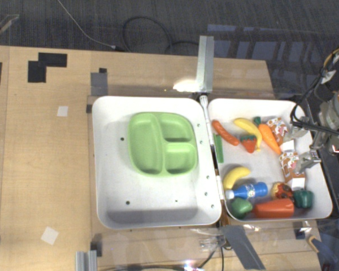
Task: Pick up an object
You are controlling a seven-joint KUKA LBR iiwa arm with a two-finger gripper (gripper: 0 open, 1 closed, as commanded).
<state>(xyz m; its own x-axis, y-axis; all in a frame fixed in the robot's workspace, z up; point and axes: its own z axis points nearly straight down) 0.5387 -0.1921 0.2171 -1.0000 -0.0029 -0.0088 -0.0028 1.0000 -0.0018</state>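
Arm: the grey arm with the orange band enters from the right and hangs over the right edge of the right bin point(327, 205).
Jaws: the jaws point(304, 147) stand apart, metal fingers point(298, 132) spread either side of a small white-and-red packet point(288, 161) – nothing is clamped between them.
Likely step: approach, judged from the parted jaws poised at the bin's right wall, where the packets lie.
Task objects: toy food is heaped in the right bin. Just left of the jaws lie an orange carrot point(269, 138) and a second printed packet point(277, 126); further left, a yellow banana point(247, 126) and a red chilli point(226, 133).
Below the jaws: a green pepper point(303, 198), a red pepper point(274, 209), a blue-labelled bottle point(250, 191) and another banana point(236, 176).
Left bin point(107, 208): well apart from the jaws – it carries a green divided tray point(161, 144), probably the drop point.
Risk: items touch and overlap, so a closing grip may snag a neighbour.
Tabletop point(39, 168): wooden, bearing both bins.
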